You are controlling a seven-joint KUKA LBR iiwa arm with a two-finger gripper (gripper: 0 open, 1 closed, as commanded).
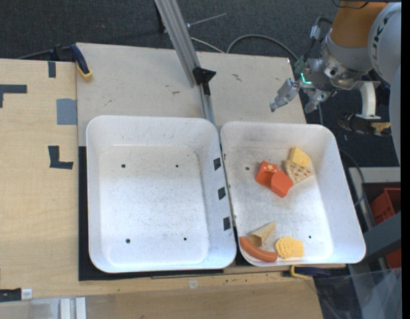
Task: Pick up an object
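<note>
Yellow waffle toy (pixel 289 247) at near rim of right bin (pixel 337 198); tool (pixel 284 98) above far rim, grip state unclear; descend on isolated red block (pixel 280 183).

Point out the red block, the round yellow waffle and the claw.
red block (pixel 275 178): camera view, its top face.
round yellow waffle (pixel 289 247): camera view, its middle.
claw (pixel 282 100): camera view, at its fingertips.

One fixed camera looks down aslant on both white bins (pixel 92 178).
</note>
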